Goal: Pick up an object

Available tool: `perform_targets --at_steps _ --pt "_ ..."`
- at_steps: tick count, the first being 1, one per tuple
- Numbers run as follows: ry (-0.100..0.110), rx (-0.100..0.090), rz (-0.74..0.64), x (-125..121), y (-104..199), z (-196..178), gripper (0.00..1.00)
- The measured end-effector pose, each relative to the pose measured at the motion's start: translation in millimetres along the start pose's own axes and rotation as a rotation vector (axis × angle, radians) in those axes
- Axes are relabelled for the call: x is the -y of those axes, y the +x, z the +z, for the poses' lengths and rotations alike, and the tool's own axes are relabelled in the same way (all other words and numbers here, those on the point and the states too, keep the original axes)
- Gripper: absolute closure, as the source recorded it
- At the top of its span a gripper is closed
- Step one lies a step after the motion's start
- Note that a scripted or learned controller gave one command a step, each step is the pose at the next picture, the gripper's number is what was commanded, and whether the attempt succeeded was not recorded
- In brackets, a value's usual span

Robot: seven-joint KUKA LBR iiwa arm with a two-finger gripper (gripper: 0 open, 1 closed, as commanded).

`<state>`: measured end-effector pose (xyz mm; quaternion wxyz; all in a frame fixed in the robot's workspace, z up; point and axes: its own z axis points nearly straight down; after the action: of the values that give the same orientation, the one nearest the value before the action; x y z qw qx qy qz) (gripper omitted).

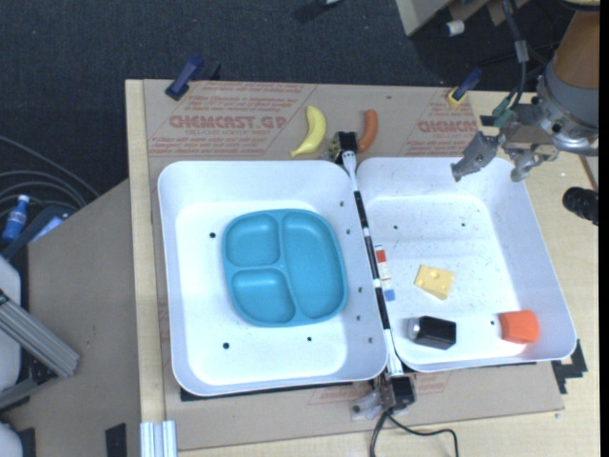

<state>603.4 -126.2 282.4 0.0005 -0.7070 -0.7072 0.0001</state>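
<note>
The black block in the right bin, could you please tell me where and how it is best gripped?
Probably from straight above, closing across the short sides of the black block. It lies flat and long, nearly left to right, apart from the yellow wedge and the orange block, though close to the bin's front wall.

The light is bright and even, coming from above — the two white bins, the left bin [190, 208] and the right bin [533, 265], read almost blown out, with little shading on their floors. Shadows are soft and short: a faint grey edge lies under the blue tray [285, 265], and small ones sit beside the black block [433, 331] and the orange block [520, 327]. The dark carpet [143, 27] swallows detail. The picture is mildly soft and grainy throughout — printing on the bench [228, 117] is legible but fuzzy. The hand [497, 155] looks slightly smeared.
</note>
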Motion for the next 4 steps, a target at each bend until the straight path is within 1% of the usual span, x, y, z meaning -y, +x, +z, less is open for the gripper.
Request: perform_targets --at_steps 1,2,3,4 --pt "0.002 0.0 0.0 2 5 161 0.0" --pt "0.002 0.0 0.001 32 -10 198 0.0" --pt "-0.002 0.0 -0.002 -40 25 197 0.0" --pt "0.002 0.0 0.001 70 23 198 0.0"
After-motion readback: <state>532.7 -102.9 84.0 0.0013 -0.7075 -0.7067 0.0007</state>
